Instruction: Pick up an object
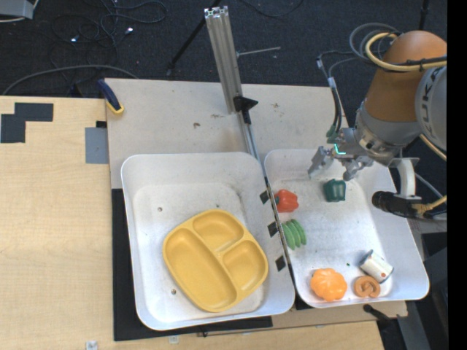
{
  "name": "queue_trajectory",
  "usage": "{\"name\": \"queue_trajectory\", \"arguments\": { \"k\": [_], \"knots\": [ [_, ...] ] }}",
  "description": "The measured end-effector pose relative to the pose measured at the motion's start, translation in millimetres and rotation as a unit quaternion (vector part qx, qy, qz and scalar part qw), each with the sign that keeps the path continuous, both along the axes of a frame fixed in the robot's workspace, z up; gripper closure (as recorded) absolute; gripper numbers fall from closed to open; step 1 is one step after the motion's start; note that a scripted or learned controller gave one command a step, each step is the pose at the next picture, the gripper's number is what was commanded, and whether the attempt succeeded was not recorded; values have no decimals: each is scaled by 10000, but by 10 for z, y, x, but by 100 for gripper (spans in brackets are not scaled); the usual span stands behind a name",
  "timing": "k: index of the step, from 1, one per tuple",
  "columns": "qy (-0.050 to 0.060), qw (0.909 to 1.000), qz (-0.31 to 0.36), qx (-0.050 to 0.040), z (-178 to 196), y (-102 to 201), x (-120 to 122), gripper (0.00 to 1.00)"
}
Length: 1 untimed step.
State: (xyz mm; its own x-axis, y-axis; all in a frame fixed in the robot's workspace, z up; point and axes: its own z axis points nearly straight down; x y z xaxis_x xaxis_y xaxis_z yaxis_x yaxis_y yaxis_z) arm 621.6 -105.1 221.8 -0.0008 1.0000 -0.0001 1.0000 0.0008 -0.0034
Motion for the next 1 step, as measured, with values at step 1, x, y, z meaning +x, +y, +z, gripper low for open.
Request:
{"name": "queue_trajectory", "arguments": {
  "k": [1],
  "knots": [
    [-10,10000,1,-1,10,0,5,0]
  ]
}}
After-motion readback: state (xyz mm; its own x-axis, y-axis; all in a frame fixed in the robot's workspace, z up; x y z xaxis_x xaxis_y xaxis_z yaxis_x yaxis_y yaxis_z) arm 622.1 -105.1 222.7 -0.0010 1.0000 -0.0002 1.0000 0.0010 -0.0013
